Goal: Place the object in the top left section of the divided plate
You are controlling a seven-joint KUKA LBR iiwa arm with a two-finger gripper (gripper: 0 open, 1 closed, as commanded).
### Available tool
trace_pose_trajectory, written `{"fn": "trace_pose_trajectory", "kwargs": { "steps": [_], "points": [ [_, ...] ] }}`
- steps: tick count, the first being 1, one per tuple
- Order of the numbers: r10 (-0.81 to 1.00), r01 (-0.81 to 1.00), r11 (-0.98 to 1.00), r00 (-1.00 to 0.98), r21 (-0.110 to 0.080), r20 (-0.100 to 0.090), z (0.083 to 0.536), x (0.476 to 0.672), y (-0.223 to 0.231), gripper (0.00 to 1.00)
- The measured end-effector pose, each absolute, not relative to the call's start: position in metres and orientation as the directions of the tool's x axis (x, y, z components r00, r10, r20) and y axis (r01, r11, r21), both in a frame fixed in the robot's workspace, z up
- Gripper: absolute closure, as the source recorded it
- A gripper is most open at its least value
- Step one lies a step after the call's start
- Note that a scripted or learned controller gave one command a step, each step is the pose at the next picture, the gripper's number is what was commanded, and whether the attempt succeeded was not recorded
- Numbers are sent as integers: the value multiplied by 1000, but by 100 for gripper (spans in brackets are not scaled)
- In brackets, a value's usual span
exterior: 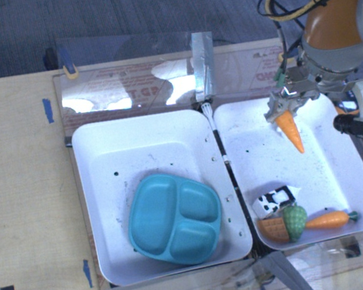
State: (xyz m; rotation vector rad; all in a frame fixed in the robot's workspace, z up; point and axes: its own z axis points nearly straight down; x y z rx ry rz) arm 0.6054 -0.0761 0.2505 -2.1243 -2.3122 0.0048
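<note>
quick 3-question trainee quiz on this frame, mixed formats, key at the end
1. True or false: the end effector grips an orange carrot by its top, over the right bin.
2. Which bin holds the blue divided plate? A) left B) right
3. Fill in: a second carrot lies near the right bin's ____ edge.

Key: 1 true; 2 A, the left bin; 3 bottom.

Two-finger gripper (pixel 284 108) clamps an orange toy carrot (pixel 291 131) over the right white bin (pixel 357 166), teal divided plate (pixel 174 218) at eight o'clock.
</note>
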Motion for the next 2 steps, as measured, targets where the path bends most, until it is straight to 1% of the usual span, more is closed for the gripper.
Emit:
{"fn": "trace_pose_trajectory", "kwargs": {
  "steps": [1,2],
  "points": [
    [988,988,153,-153,-6,2,180,649,0,100],
    [978,978,210,-210,-3,3,183,548,90,100]
  ]
}}
